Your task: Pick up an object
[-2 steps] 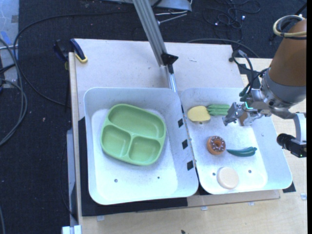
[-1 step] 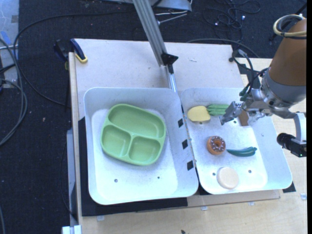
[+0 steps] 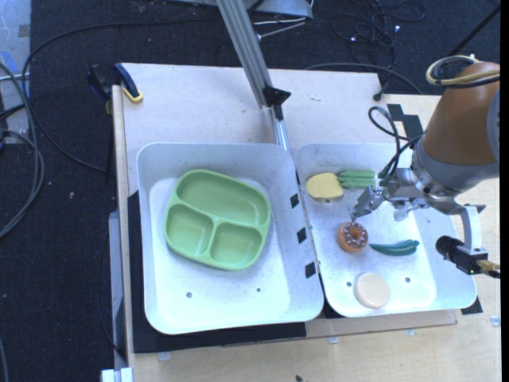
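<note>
Orange-brown doughnut (image 3: 353, 236) just below hand (image 3: 364, 206), right bin (image 3: 445, 293).

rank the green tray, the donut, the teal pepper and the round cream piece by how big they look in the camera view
1. green tray, by far the largest
2. round cream piece
3. teal pepper and donut: too alike to rank, the pepper longer but thinner

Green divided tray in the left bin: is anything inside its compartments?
Nothing visible: all three compartments of the green tray look bare. What lies beneath it, on the left bin floor, is covered.
</note>
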Motion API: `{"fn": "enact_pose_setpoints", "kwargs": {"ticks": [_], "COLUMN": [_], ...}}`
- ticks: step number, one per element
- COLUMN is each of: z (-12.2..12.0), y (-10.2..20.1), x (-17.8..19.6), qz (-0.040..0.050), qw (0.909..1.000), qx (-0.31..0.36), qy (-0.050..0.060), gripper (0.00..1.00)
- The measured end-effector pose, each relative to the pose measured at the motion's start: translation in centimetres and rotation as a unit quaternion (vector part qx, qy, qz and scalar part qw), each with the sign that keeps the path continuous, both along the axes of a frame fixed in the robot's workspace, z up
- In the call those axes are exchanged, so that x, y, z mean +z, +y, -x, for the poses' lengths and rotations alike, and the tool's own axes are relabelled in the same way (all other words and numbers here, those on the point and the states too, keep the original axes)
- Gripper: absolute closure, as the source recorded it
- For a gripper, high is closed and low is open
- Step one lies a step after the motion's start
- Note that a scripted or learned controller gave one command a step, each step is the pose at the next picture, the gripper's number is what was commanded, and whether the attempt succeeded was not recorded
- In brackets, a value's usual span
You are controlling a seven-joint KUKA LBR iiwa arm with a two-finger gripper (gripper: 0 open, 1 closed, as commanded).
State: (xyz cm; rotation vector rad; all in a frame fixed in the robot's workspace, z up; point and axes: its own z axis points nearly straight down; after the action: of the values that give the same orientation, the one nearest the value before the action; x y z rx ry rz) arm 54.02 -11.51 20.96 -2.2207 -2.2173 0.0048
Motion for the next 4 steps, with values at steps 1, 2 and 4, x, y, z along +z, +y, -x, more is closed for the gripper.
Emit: {"fn": "enact_pose_setpoints", "kwargs": {"ticks": [1, 2, 4], "z": [0.1, 0.8, 0.7], "y": [-0.1, -0.8, -0.6], "x": [-4.3, -10.3, -2.6], "qz": [-0.0001, -0.0002, 0.0008], "qw": [1.0, 1.0, 1.0], "qx": [0.0, 0.0, 0.002], "qy": [0.0, 0.001, -0.005], "gripper": [0.0, 0.0, 1.0]}}
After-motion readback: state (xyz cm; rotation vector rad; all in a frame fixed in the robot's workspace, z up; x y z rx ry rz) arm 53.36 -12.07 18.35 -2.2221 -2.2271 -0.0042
